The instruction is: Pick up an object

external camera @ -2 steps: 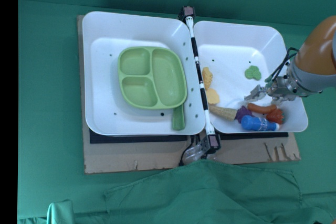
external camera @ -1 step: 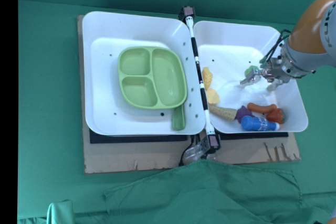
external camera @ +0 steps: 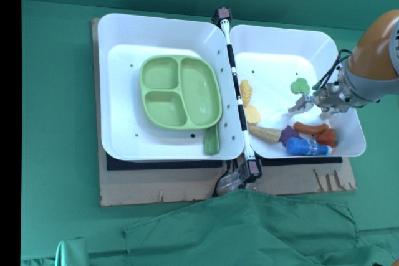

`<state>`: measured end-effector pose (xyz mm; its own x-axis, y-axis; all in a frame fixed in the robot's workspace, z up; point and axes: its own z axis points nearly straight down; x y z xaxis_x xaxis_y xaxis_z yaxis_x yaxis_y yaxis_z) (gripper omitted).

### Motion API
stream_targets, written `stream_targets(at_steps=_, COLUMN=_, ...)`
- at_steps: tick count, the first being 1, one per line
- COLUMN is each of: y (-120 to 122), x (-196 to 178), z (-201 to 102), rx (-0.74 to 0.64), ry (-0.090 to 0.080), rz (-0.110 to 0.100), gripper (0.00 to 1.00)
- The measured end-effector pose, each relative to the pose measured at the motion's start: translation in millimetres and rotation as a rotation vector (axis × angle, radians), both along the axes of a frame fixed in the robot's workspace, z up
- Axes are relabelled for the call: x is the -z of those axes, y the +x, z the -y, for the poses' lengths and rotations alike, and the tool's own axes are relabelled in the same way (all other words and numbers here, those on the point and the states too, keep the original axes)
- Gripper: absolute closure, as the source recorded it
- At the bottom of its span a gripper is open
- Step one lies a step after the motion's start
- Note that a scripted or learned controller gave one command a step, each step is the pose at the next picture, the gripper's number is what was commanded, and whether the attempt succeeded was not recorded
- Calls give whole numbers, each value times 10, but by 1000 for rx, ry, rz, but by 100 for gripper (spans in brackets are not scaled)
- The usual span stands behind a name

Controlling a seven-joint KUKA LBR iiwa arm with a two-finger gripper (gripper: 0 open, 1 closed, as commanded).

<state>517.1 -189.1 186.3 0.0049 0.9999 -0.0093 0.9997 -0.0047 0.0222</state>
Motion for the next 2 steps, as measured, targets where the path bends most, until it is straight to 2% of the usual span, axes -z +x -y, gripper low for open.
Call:
stream_targets(at_steps=1, y=786, x=15, z=-9, rx=-4, ry=2, rz=-7, gripper=0)
stream_targets(at_steps=2, y=740, x=7, z=-7, rx=-1, ry=2, rz=-4, gripper=0)
